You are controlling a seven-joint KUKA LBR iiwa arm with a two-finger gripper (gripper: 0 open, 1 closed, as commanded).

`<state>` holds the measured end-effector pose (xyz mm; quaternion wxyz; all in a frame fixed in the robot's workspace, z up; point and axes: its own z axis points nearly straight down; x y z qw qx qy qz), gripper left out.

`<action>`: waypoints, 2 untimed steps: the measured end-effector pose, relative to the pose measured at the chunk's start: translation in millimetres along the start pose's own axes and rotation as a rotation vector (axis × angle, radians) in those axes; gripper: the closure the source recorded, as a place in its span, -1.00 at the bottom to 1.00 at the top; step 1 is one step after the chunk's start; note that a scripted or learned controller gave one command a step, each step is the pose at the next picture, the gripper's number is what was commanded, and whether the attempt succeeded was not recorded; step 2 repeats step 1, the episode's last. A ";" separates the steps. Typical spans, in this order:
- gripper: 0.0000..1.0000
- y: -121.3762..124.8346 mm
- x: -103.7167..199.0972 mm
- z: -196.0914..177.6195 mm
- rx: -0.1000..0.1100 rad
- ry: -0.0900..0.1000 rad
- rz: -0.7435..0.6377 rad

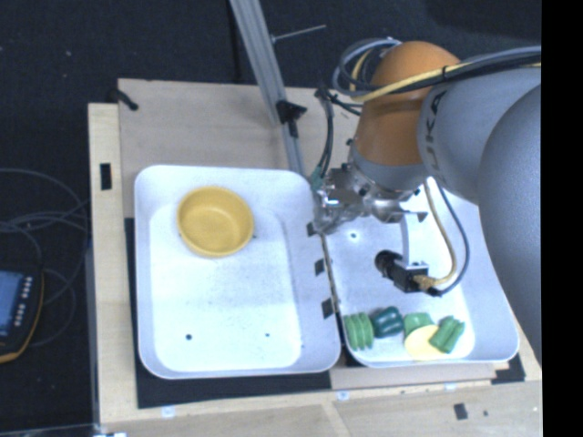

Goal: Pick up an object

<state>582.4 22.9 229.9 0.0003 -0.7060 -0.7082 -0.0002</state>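
Gripper [330, 209] over right bin's [492, 321] left rim, mostly hidden beneath wrist; cannot tell its state. Green pieces [387, 324] and yellow disc [421, 341] clustered along near edge, shapes unclear. Yellow bowl [215, 221] in left bin [164, 335], far-left corner.

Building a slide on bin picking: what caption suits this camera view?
KUKA arm reaching over the right bin with green and yellow pieces; yellow bowl in the left bin.
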 end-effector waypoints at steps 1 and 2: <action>1.00 -1.4 53.4 6.8 0.000 0.000 -0.001; 1.00 -1.4 53.4 6.8 0.000 0.000 -0.001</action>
